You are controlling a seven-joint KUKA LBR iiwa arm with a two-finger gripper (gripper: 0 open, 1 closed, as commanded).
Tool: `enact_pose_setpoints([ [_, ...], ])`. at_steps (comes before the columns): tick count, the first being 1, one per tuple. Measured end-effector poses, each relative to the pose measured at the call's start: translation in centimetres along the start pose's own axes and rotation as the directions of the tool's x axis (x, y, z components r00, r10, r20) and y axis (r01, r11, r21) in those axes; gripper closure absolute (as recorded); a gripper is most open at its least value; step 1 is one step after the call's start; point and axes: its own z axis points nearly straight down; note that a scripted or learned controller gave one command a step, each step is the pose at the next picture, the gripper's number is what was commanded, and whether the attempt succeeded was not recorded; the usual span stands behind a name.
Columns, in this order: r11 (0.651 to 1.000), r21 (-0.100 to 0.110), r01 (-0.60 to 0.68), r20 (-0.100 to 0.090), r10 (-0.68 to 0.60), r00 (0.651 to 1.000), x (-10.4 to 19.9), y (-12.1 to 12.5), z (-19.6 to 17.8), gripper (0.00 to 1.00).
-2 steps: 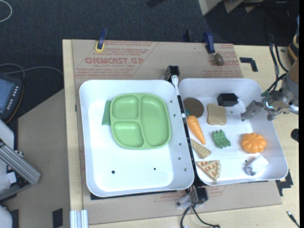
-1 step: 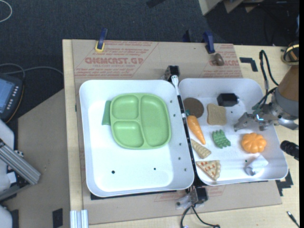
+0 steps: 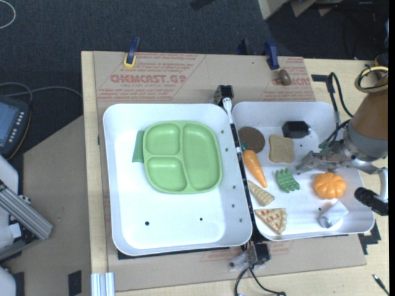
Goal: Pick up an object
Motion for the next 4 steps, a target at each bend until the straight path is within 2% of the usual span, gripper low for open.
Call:
enact_pose_setpoints([
  [1, 1.0, -0.003, -0.001, 0.006, 0.001, 1.0, -0.2, 0.0, -1.2, 1.0],
  [3, 1.0, -0.012, -0.002, 0.013, 0.002, 1.0, -0.5, -0.4, -13.6, 1.0],
  [4, 1.0, -0.007, -0.002, 0.011, 0.002, 1.0, -0.5, -0.3, -14.2, 1.0],
])
